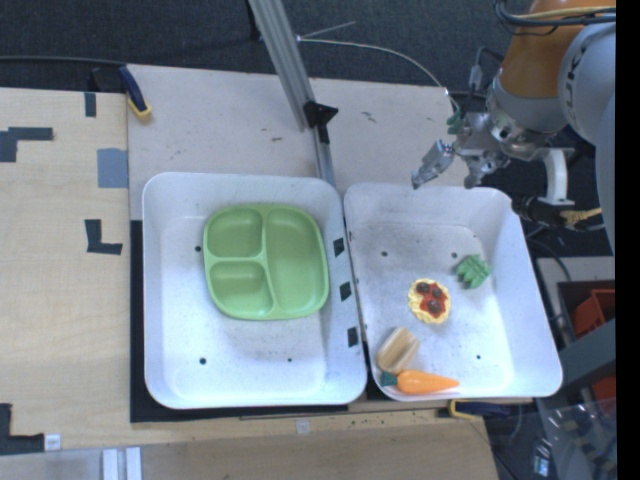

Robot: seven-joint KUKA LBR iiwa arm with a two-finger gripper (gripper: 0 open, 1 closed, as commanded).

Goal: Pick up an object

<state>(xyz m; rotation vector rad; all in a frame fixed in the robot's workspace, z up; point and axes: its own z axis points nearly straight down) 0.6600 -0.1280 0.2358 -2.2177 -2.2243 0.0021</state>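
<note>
1. Jaws point(452, 168) hover above the far rim of the right bin point(520, 238), nothing between them; too small and foreshortened to tell if they are apart or together.
2. Candidate objects all sit in the right bin: pizza point(430, 301) mid-floor, green toy point(472, 270) just right of it, bun point(398, 349) and carrot point(427, 382) close together at the near edge.
3. Probably a pre-grasp pose, arm high and well apart from every item.
4. Carrot lies against the near wall, so likely an awkward pick; pizza sits free on open floor.
5. Left bin point(165, 298) holds a green tray point(266, 262), flat, three compartments.
6. Arm point(560, 48) cut off at right edge; wrist cabling clutters the jaws.
7. Green toy's shape unclear, maybe broccoli.
8. Table point(60, 268) bears tape marks.
</note>
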